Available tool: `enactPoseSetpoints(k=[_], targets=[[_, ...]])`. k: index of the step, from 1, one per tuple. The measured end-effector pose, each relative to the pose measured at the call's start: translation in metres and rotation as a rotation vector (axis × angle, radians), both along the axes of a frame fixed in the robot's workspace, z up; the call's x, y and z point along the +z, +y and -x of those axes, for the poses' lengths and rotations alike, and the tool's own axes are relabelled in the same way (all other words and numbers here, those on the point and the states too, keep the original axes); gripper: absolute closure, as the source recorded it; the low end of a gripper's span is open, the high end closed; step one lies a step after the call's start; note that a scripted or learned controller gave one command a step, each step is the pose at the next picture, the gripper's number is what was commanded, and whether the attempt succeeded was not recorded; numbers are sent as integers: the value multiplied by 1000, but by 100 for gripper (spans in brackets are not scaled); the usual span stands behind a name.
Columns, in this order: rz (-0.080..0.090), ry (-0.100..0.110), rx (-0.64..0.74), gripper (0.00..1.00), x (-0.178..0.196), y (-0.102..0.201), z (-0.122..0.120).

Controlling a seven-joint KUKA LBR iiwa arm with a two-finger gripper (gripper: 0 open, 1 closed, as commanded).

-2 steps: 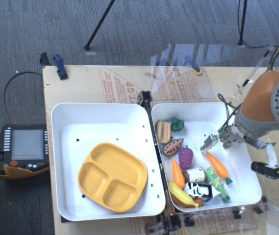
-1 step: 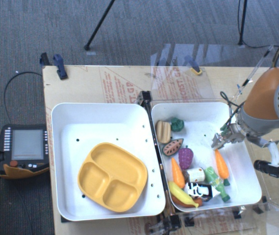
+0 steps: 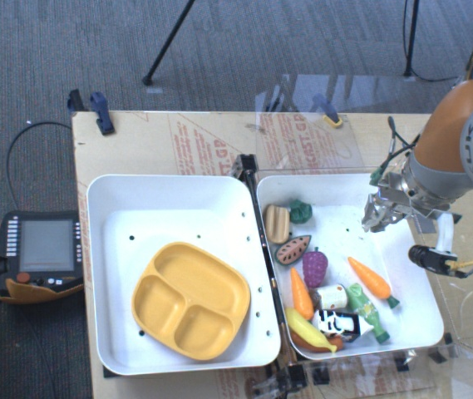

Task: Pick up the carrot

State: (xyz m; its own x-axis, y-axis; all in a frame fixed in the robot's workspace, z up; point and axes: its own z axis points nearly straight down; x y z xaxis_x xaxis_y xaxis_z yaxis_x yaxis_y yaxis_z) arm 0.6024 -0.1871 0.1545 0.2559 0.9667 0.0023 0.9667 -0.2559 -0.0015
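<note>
The claw (image 3: 381, 214) hangs over the upper right part of the right bin (image 3: 348, 191), its metal tip pointed down and to the view's left; at this slant I cannot tell whether it is spread or pressed together, and nothing shows pinched in it. Below it and a little to the right lies the carrot (image 3: 370, 278), orange with a green tip at its lower right end, resting at a diagonal on the bare white floor of the bin, near the right wall and clear of the claw.

A second carrot (image 3: 301, 294) (narrower, set more upright) lies toward the middle of the same bin, touching the banana (image 3: 307, 332) at its lower end and close beside the purple grapes (image 3: 314, 265). That is the first risk, as I judge it: either orange piece fits the task, and the crowded one would likely drag its neighbours along. The green bottle (image 3: 364, 310) sits just beside the nearer carrot's tip, so a descent that lands low could catch it instead. The carrot's slant matters as well; a claw not turned across its length would probably push it toward the wall rather than close on it.

The left bin (image 3: 111, 198), holding a yellow divided plate (image 3: 190, 300), is well apart on the tabletop (image 3: 178, 144).
</note>
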Motion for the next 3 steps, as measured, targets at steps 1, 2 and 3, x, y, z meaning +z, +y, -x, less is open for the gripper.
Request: enactPoseSetpoints(k=[1, 2, 3], targets=[[0, 5, 0, 0, -2, 0, 1], [-4, 10, 174, 0, -71, -12, 43], [-6, 9, 169, 100, -59, -13, 41]])
